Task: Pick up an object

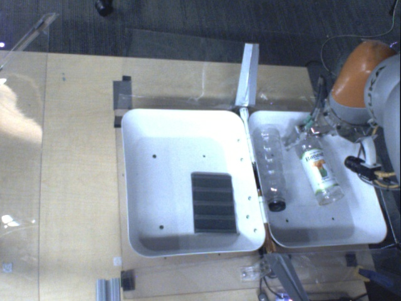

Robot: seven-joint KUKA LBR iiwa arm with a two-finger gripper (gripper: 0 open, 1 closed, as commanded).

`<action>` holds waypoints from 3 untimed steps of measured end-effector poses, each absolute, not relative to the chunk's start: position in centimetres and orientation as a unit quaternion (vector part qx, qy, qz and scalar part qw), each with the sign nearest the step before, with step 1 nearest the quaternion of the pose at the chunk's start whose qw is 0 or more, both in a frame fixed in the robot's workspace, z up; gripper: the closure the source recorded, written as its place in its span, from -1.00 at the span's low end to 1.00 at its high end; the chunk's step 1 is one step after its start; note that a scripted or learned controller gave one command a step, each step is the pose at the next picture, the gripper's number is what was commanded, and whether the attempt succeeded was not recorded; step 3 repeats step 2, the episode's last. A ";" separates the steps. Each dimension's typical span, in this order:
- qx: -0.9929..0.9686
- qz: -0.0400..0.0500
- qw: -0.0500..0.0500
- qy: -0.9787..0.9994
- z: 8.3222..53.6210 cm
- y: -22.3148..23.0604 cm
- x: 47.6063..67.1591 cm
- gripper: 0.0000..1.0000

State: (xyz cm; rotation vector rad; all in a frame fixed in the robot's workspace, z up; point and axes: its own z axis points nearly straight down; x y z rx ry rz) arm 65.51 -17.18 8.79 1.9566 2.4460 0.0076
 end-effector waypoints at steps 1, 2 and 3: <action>0.622 0.005 0.009 0.783 10.2 -17.0 65.9 1.00; 0.583 0.002 0.004 0.812 19.0 -13.2 65.7 1.00; 0.583 0.002 0.004 0.812 19.0 -13.2 65.7 1.00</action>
